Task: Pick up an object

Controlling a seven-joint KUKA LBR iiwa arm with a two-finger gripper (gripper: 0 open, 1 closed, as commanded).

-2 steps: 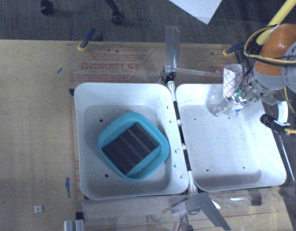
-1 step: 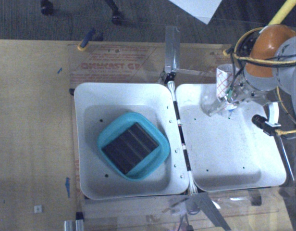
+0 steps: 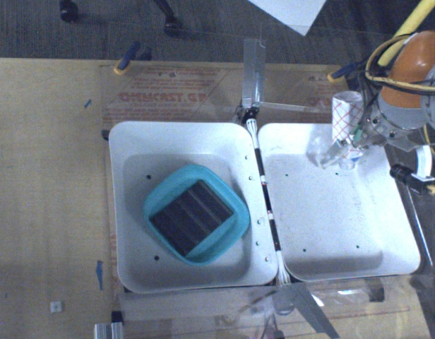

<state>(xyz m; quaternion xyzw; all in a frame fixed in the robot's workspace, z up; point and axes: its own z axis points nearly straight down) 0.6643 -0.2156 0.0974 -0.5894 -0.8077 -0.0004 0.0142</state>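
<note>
A white paper cup with a red criss-cross pattern stands close to upright at the far side of the right bin. Its base is level with my gripper, which sits right against the cup's lower right side. A small clear, glassy item lies just left of the cup's base. The grey arm with its orange band comes in from the upper right. In the left bin lies a blue square dish with a dark ribbed inside, far from the gripper.
A ridge with white fasteners divides the two bins. A metal bracket rises behind their far join. Yellow and black cables loop around the wrist. Wooden bench surface stretches to the left.
</note>
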